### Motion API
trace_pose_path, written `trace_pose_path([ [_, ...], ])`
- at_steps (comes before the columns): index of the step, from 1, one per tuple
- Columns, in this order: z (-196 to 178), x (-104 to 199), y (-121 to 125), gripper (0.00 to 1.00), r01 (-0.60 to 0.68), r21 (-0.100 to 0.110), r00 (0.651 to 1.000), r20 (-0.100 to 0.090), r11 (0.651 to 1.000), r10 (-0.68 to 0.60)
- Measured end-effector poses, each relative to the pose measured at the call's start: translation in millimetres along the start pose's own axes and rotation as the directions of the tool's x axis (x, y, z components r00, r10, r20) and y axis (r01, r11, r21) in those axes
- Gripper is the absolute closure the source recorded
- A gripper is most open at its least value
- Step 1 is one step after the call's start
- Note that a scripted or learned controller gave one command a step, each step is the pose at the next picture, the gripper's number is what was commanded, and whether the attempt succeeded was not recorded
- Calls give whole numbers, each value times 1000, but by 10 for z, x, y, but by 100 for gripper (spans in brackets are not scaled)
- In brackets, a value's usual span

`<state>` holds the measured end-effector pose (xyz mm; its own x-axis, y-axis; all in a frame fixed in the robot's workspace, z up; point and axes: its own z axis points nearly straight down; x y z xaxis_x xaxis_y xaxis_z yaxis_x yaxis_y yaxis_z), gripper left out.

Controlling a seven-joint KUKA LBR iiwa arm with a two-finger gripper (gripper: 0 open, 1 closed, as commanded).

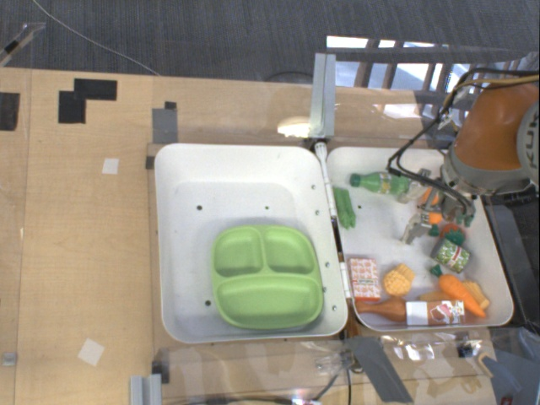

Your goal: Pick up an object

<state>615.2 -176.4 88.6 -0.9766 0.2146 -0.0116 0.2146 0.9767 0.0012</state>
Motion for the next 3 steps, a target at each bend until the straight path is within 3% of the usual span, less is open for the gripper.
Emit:
trace_pose_path([
  [1, -19, 488, -212, 0, -71, 0, 997, 3, 997, 71],
  [2, -172, 431, -196, 100, -66, 0, 998, 23, 998, 66],
  [3, -1823, -73, 340, 100, -99, -2, 995, 13, 995, 99],
])
